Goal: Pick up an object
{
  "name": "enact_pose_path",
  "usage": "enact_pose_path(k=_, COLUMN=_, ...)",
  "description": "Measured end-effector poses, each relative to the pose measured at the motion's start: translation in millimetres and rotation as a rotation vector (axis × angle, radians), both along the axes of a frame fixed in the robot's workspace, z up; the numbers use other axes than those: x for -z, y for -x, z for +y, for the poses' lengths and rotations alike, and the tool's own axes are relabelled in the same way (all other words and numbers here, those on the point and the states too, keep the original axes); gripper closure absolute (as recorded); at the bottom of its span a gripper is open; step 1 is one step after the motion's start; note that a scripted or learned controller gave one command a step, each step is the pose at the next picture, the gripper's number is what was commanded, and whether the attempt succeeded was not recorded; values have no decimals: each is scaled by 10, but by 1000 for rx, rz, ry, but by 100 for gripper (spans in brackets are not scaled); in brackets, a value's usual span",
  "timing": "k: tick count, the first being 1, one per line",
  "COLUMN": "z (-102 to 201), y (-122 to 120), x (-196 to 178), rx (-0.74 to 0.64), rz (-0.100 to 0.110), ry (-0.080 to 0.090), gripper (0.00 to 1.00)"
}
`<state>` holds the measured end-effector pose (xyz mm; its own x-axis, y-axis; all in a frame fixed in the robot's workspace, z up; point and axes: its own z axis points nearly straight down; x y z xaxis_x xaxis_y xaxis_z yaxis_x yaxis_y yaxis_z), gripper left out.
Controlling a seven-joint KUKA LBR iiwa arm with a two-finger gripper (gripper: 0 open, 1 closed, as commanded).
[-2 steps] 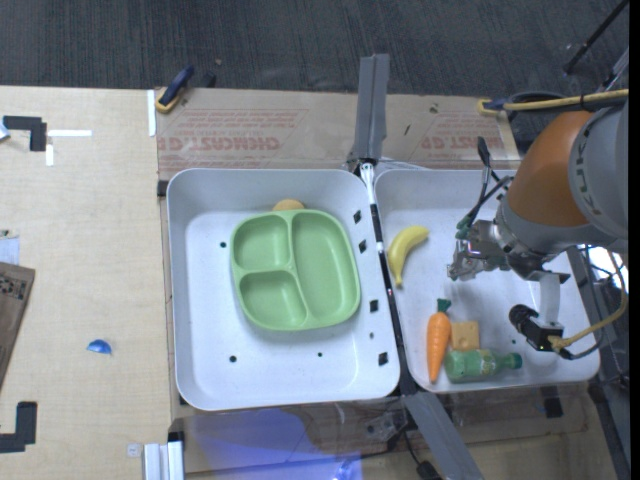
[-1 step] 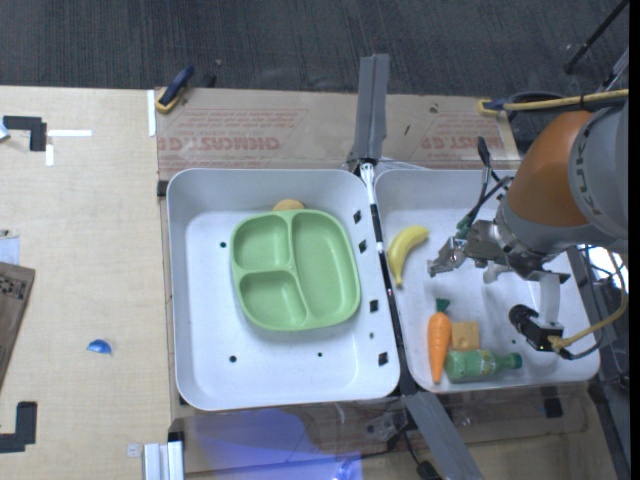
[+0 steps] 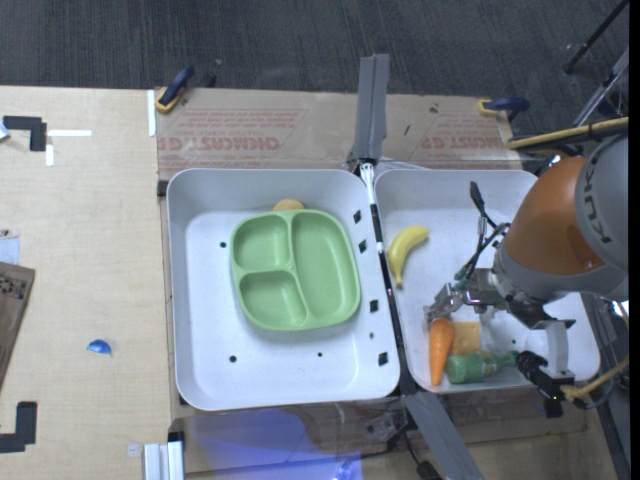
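1. Carrot (image 3: 439, 349): it lies in the right bin (image 3: 440, 193), toward the bin's 6 o'clock edge, standing nearly on end in the view with its thick top up and its tip pointing to 6 o'clock.
2. Gripper (image 3: 452, 301): it sits just at 12 o'clock of the carrot's top, at the end of the grey arm (image 3: 570, 233) with the orange band, which comes in from 3 o'clock. The metal parts at the tip are small and tangled with cables, so whether it is spread wide or closed narrow cannot be told, and nothing can be seen held in it.
3. Green bottle (image 3: 480, 366): it lies on its side at 3 o'clock of the carrot's lower half, just beside it, its length running toward 3 o'clock.
4. Tan block (image 3: 466, 336): a small pale piece lies between the carrot's top and the green bottle, touching or nearly touching both.
5. Banana (image 3: 403, 249): it lies in the same bin at 11 o'clock of the gripper, apart from it, near the wall shared by the two bins.
6. Left bin (image 3: 200, 318): it holds a green divided plate (image 3: 296, 268) with three compartments, set near the bin's middle. A small yellow object (image 3: 288, 205) peeks out at the plate's 12 o'clock rim, mostly hidden.
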<state>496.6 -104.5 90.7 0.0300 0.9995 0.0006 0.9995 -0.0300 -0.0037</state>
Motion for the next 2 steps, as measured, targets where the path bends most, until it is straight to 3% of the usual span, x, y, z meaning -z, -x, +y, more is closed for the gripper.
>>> enact_pose_path(k=1, z=79, y=194, x=-3, rx=-122, rz=-1, ry=-1, gripper=0)
enact_pose_path(k=2, z=95, y=191, x=-4, rx=-343, rz=-2, ry=-1, gripper=0)
